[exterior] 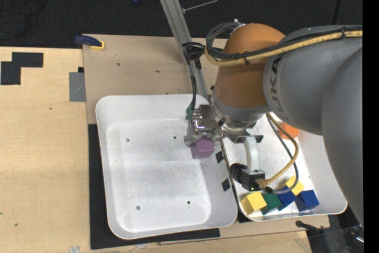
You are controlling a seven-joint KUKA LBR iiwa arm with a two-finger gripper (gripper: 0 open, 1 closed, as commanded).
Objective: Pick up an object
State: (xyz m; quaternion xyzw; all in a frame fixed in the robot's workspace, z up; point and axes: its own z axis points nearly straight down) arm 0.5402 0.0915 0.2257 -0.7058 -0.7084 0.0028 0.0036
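Part of a word in pale capitals, reading roughly "UKA", runs down the grey arm (314, 80) beside its orange band (249, 68). Two white bins sit side by side on the tabletop (136, 62). The left bin (148, 198) carries a purple block (202, 147) near its right wall, high in the bin. The right bin (328, 201) holds a cluster of blocks in its near corner: a yellow block (255, 202), a green block (272, 204) and blue blocks (307, 201), touching one another. The gripper (199, 138) hangs over the left bin with the purple block just under it; whether its grasp is closed on the block or released, I cannot tell.
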